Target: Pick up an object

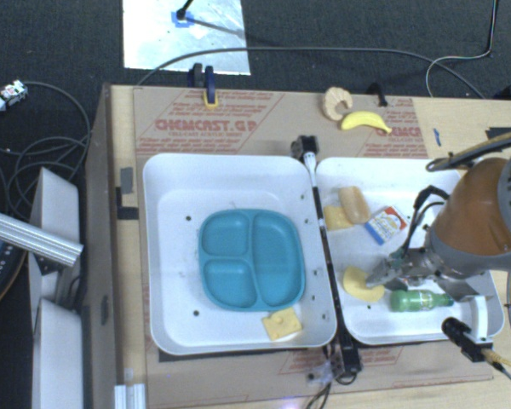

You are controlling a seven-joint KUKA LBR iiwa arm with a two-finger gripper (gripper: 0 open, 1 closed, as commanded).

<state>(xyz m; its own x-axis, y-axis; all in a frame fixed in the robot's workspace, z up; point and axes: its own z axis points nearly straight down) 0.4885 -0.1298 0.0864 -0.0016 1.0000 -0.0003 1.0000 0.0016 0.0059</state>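
My gripper [383, 273] hangs low in the right bin [460, 181], below the arm's orange band [481, 211]. Its tip is right beside a yellow rounded piece [360, 285] and just above a green bottle [419, 300] lying on its side. Further back in the same bin lie a tan bread-like piece [353, 203], a yellow wedge [335, 219] against the left wall, and a small blue, red and white packet [386, 223]. Nothing can be seen held by the gripper.
The left bin [170, 228] holds a blue divided plate [251, 258] and a yellow cheese-like block [282, 324] near its front. Behind the bins, a banana [365, 122] and a tan ring-shaped item [336, 101] rest on the cardboard. Cables run along the bench's back.
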